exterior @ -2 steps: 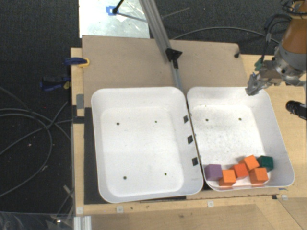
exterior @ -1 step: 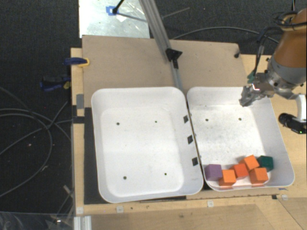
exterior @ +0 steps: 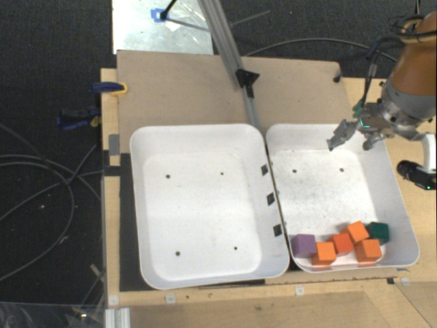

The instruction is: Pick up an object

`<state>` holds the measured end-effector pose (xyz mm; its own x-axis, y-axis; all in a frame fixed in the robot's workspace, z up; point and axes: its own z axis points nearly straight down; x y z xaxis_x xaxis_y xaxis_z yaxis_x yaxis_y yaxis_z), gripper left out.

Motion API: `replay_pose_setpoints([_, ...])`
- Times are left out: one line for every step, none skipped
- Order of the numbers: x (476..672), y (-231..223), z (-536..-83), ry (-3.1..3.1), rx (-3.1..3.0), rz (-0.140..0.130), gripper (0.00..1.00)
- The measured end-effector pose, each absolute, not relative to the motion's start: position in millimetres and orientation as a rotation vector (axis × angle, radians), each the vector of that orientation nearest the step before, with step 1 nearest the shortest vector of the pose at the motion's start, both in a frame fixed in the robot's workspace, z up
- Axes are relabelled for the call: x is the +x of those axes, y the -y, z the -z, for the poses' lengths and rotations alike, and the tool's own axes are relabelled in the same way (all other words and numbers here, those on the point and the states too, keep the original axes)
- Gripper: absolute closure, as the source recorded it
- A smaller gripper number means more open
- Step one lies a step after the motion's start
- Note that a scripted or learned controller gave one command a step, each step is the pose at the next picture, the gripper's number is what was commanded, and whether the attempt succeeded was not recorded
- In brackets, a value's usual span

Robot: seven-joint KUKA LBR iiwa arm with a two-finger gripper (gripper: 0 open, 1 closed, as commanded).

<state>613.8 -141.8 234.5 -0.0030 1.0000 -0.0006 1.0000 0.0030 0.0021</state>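
Several small blocks lie bunched at the near edge of the right bin (exterior: pixel 321 183): a purple block (exterior: pixel 304 244), several orange blocks (exterior: pixel 342 242) and a dark green block (exterior: pixel 378 232). My gripper (exterior: pixel 356 139) hangs over the bin's far right corner, well away from the blocks. Its fingers (exterior: pixel 338 136) are spread open, and nothing sits between them.
The left bin (exterior: pixel 198 203) sits beside the right one, joined by black clips (exterior: pixel 270 198). A slanted metal pole (exterior: pixel 225 39) comes down to the bench behind the bins. A blue clamp (exterior: pixel 109 87) grips the bench's left edge. A black part (exterior: pixel 413 173) sticks out at the far right.
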Motion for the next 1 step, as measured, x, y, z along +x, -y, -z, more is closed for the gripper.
replay_pose_setpoints([613.9,141.7,-234.5,-2.223,2.217,-0.002,0.0])
